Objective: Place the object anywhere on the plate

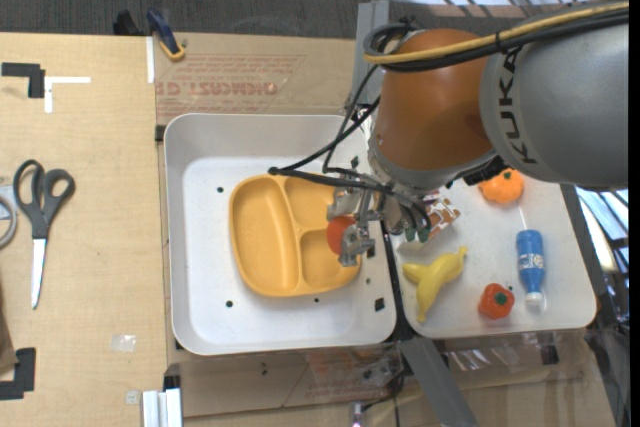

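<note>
**Over the yellow plate, red thing at the fingers**

Looking down on two white bins side by side. In the left bin (190, 245), a yellow divided plate (265, 235). Above the plate's right edge, the gripper (350, 237), with a small red-orange object (338, 234) between its fingers, over the plate's right compartment; touching the plate or not, cannot tell. Behind it, the arm (540, 95), grey with an orange band, reaching in from the right. In the right bin (560, 315): a yellow banana (435, 277), a small red fruit (496, 301), a blue-and-white bottle (530, 263), an orange fruit (501, 186). Well to the left on the bench, scissors (40, 205).
</note>
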